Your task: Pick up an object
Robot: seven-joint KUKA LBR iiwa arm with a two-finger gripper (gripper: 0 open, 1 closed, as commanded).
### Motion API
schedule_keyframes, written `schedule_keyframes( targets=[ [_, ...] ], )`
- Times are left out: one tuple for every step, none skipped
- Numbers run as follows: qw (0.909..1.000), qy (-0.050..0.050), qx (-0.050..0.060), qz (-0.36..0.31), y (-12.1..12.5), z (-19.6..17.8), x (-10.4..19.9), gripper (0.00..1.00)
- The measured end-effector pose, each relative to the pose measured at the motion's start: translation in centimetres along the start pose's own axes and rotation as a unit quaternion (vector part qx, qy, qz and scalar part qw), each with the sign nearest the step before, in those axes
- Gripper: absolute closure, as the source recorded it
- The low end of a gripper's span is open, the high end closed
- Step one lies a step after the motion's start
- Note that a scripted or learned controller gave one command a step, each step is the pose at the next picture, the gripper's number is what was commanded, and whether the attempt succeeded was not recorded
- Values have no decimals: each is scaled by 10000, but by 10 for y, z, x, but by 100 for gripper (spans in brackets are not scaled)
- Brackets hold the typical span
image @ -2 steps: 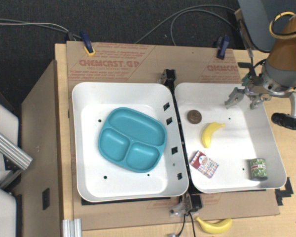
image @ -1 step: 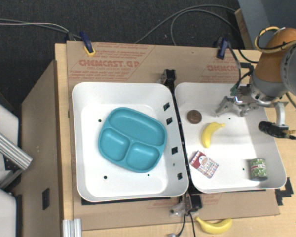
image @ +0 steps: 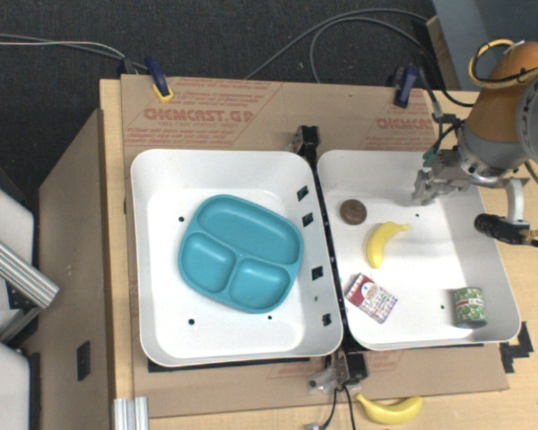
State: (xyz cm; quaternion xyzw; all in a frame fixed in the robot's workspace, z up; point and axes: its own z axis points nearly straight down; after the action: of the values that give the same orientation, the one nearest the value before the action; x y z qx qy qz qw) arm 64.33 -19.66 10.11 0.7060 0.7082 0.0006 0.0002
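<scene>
While the claw [image: 428, 186] hovers at the right white plastic bin's [image: 498, 267] far edge, its grip unreadable, the curved yellow banana [image: 383, 243] lies mid-bin, apart, awaiting pickup.

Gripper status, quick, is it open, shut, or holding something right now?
Gripper: cannot be told; it hangs over the right bin's far side, with nothing seen in it.

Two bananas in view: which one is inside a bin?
The banana in the right bin, between the brown disc and the can. The other banana lies outside, past the bench's near edge.
</scene>
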Motion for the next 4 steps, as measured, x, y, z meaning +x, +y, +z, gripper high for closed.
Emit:
schedule_keyframes(
  targets=[
    [10000, -13, -30, 7, 12, -56, -2, 100],
    [10000, -15, -33, 7, 10, -122, -4, 100],
    [10000, -10, -21, 8, 12, -147, -4, 100],
    [10000, 13, 17, -16, 1, -142, 58, 100]
  ],
)
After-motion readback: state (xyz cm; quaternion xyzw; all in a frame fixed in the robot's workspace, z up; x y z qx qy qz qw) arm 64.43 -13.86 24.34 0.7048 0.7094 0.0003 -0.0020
